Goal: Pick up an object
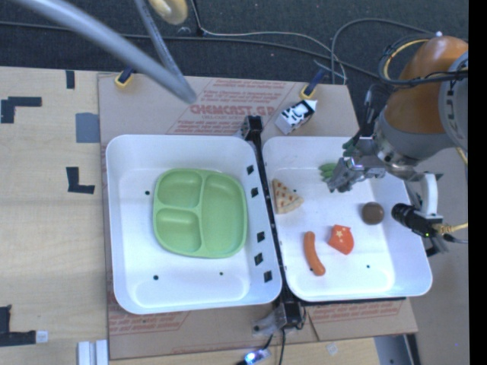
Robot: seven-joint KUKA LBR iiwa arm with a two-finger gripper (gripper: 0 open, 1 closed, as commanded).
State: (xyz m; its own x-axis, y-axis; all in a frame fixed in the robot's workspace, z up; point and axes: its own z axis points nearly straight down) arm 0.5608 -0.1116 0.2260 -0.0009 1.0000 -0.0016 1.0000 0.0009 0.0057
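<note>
Right bin (403,284): pizza slice (285,197), sausage (313,252), red piece (342,239), brown ball (372,213), and a green item (329,170) by the far wall; the gripper (346,175) sits just beside that green item, grip state not discernible. A clean pick likely needs a vertical descent centred on the item. Far wall close; open floor toward bin centre.

In the right bin (407,280) lie a pizza slice (285,197), a red sausage (313,252), a red-orange piece (342,239), a brown ball (372,213) and a green item (329,171) at the gripper (340,181).
</note>
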